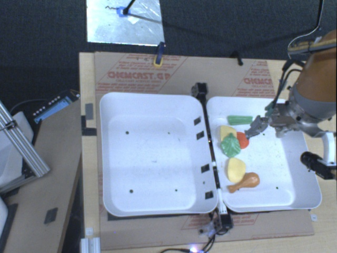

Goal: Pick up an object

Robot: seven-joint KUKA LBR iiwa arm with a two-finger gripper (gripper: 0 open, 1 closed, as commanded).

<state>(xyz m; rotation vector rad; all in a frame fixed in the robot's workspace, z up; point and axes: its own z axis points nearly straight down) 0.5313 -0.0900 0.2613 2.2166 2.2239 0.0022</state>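
Note:
Several toy foods lie in the right bin (295, 194): a green bean-like piece (239, 119), a yellow piece (226, 131), a small red piece (243, 140), a green leafy piece (230, 146), a yellow lemon-like piece (236, 168) and an orange drumstick (245, 182). My gripper (256, 127) reaches in from the right, low over the bin. Its tip sits just right of the red piece and below the green bean. Nothing shows between its fingers.
The left bin (152, 157) sits beside the right one, with black clips (204, 167) along the shared divider. A shiny metal sheet (125, 13) lies at the back left. A cable (321, 7) hangs at the upper right.

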